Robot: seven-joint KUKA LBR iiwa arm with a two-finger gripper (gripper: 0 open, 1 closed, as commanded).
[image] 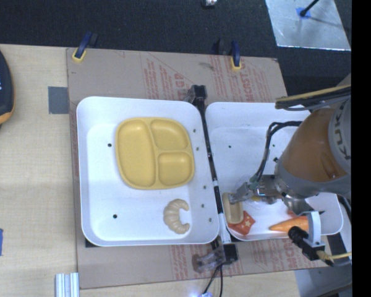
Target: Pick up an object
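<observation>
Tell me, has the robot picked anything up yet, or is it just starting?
Nothing looks lifted yet. The pincer is down in the right bin, just above a tan block and a red piece; whether it grips one is unclear. An orange carrot lies nearby. The croissant and yellow divided plate sit untouched in the left bin.

Light falls evenly and fairly bright from overhead. The left white bin [89, 166] is washed almost featureless, with only a soft grey shade along its inner rim. Right of it, the arm [315, 153] throws a faint, diffuse shadow into the right bin [235, 141]. Behind the bins the dark floor [142, 11] holds a glaring pale patch [306, 14]. Detail is soft and low-resolution throughout, with small things smeared.
</observation>
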